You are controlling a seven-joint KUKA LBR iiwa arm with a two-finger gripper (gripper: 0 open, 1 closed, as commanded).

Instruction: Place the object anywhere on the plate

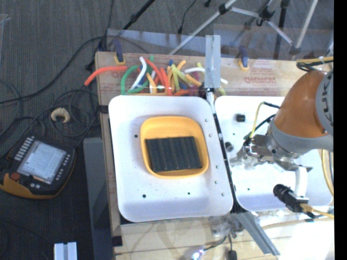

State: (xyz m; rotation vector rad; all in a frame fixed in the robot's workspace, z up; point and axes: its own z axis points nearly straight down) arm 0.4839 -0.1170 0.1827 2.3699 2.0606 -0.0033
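Left bin (126, 191): holds a yellow plate (162, 123) at its centre, rim raised, corners rounded.
Plate load: a dark ribbed slab (173, 153) lies flat on the plate and covers most of its floor, leaving only the rim margin free.
Object (240, 117): judged to be the small black piece in the right bin (250, 193), near that bin's far-left corner and well apart from the plate.
Appearance: dark, squat and compact; too small to read any finer detail.
Handling: probably light and rigid, not fragile. It may skid on the smooth white floor, so a grip across its short sides from above looks soundest.
Gripper (245, 155): low over the right bin's left side, nearer the front edge than the object.
Gripper state: cannot be told, because the wrist hides it and nothing is seen held.
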